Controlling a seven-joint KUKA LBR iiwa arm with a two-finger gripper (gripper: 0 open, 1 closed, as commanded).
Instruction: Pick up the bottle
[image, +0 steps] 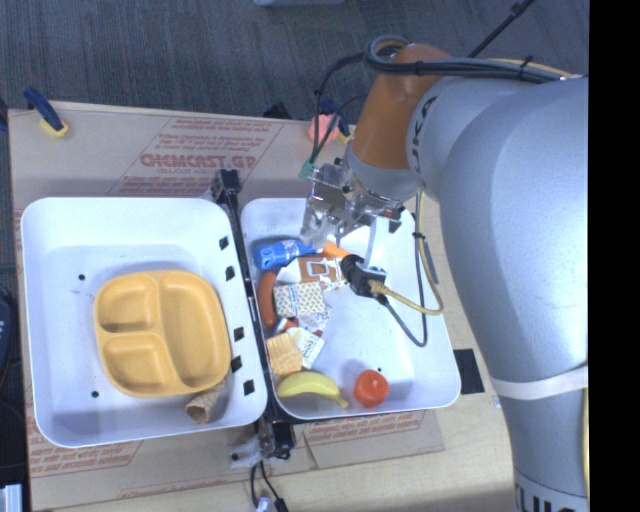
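Camera view: end effector (328, 228) poised above blue bottle (279, 251) in right bin (425, 385); grip state cannot be told; bottle not lifted.

Yellow takes the left: a pale mustard-yellow plastic divided tray (160, 331) sits in the plain white shallow left bin (45, 300), with a tan, brown-edged cone-shaped piece (207, 405) at lower centre. Over in the white right bin (435, 370), colours crowd together: a bright blue plastic bottle (279, 251) with white on its label, an orange-and-white printed carton (322, 271), a small packet in a red-and-white check (300, 300), a reddish-brown sausage shape (266, 299), a tan ridged cracker (284, 353). Lower down, a yellow banana (311, 388) with darker tips, then a red-orange tomato (371, 387). Upper right, the glossy grey arm (510, 230) wears its orange band (385, 120). Beneath everything, brown cardboard (190, 150) carries red print.
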